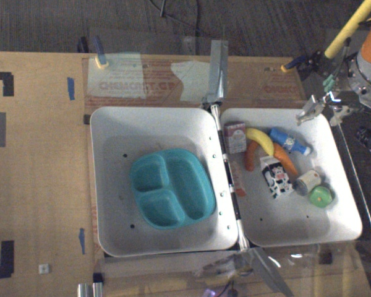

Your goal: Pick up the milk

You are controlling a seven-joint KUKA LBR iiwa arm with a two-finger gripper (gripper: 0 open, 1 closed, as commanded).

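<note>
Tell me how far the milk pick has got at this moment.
Nothing looks done yet: the milk carton lies in the right bin among the banana, carrot and green apple. In hand: the gripper sits over the bin's upper right corner, apart from the carton. Left: reaching the milk, gripping it, lifting it.

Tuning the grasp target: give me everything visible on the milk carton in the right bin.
The milk carton is a small white box with black cow patches, cardboard by its look. It lies on its side in the right bin, near the middle, tilted diagonally. The orange carrot touches its upper edge; a grey cylinder sits close on its right. The gripper hovers over the bin's upper right corner, apart from the carton.
</note>
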